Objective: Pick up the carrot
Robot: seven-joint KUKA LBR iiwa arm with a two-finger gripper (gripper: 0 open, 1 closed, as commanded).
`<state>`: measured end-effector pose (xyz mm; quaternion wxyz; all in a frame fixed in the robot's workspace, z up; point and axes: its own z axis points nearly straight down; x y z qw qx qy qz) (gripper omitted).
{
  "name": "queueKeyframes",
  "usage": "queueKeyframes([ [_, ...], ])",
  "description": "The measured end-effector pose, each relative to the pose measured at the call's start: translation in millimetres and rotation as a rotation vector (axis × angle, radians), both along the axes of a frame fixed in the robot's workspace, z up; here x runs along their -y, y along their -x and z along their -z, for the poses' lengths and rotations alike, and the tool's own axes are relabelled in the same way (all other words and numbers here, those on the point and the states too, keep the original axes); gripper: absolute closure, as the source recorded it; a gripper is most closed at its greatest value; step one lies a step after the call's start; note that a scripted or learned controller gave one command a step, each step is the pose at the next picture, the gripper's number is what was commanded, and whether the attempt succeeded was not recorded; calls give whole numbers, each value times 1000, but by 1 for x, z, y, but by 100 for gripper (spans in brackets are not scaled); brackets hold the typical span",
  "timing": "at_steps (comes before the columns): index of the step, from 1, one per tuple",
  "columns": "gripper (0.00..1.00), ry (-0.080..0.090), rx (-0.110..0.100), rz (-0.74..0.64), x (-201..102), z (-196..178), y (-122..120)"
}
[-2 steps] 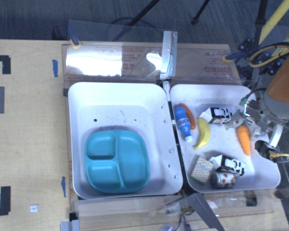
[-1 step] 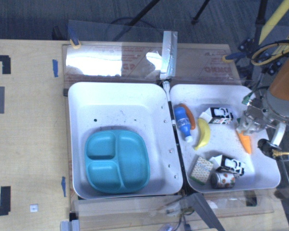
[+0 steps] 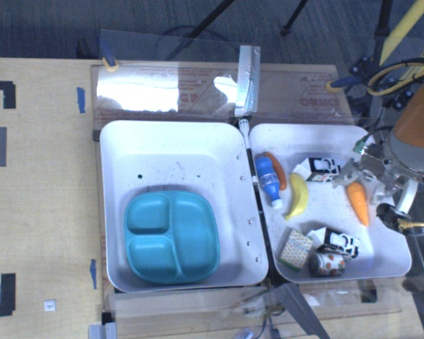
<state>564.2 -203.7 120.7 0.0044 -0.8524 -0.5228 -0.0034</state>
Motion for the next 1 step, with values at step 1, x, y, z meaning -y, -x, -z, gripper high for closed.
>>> queueKeyframes([
  [1, 0, -7, -4, -148, -4, 30, 79],
])
